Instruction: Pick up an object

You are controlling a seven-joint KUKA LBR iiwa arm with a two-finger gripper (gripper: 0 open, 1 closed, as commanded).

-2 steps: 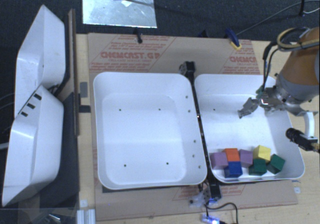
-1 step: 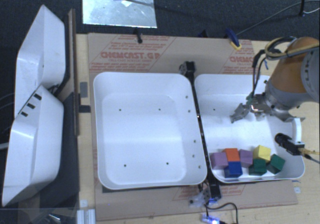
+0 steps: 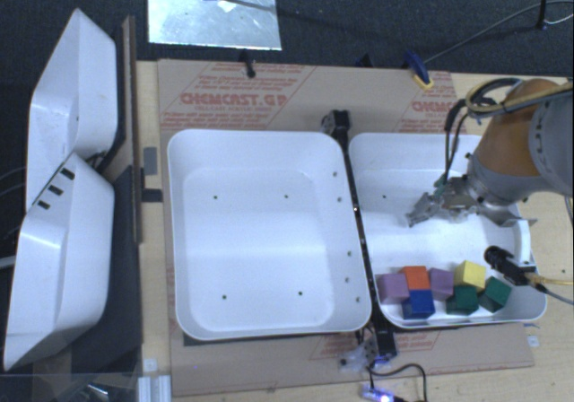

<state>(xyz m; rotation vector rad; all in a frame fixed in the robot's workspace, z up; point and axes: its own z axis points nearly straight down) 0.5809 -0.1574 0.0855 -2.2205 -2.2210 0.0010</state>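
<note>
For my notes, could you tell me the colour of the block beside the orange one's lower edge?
Blue block, camera view.

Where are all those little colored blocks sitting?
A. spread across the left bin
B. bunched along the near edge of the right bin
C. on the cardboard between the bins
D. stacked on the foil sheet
B: the colored blocks lie clustered at the near edge of the right bin, below the gripper.

text: "CHEMCAST GP" | colour: red | on: board (image 3: 235, 100) under bins
</note>
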